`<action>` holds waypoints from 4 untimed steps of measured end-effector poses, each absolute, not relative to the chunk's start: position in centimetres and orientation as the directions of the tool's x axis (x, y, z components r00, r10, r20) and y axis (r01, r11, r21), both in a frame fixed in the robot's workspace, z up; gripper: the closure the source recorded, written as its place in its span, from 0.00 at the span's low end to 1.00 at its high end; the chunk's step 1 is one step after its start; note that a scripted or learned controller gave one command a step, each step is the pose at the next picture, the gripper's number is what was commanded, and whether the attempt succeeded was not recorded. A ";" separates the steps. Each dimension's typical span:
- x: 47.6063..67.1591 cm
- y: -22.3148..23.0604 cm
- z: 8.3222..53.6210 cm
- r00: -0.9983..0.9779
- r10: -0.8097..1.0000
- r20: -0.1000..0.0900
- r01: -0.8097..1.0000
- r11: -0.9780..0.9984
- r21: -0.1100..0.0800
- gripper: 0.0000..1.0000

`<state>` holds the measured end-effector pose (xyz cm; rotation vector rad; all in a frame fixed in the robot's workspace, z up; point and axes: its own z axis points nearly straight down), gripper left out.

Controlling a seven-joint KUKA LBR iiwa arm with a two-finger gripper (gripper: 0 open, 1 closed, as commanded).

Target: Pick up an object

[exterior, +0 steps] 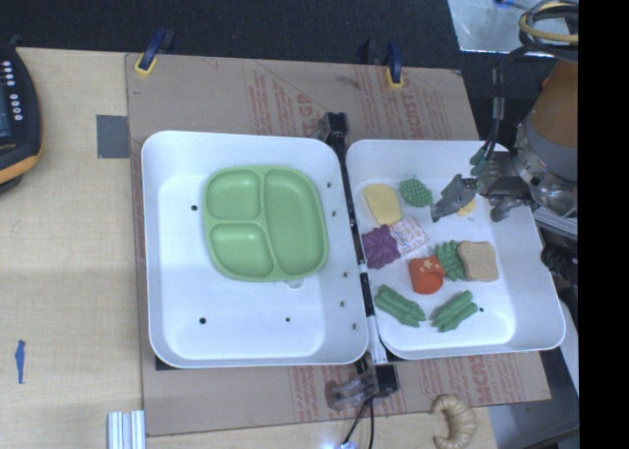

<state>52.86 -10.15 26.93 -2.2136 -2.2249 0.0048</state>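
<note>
Gripper low over the right bin's upper right part, nothing visibly between its fingers.

You can see the dark fingers spread apart, tips beside a small yellow piece and right of the green bumpy piece. The toy foods lie loose in that bin: yellow block, purple piece, pale pink block, red tomato, toast slice, and two green vegetables near the front. Your left bin holds the green divided plate.
</note>
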 end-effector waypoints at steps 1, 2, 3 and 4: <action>51.9 -10.3 16.8 -0.005 1.000 0.001 1.000 0.005 -0.013 0.00; 49.1 -11.9 8.7 -0.003 1.000 0.002 1.000 0.003 -0.011 0.00; 50.8 -10.8 9.2 -0.007 1.000 0.000 1.000 0.007 -0.002 0.00; 50.7 -11.0 10.2 -0.007 1.000 -0.001 1.000 0.007 -0.004 1.00</action>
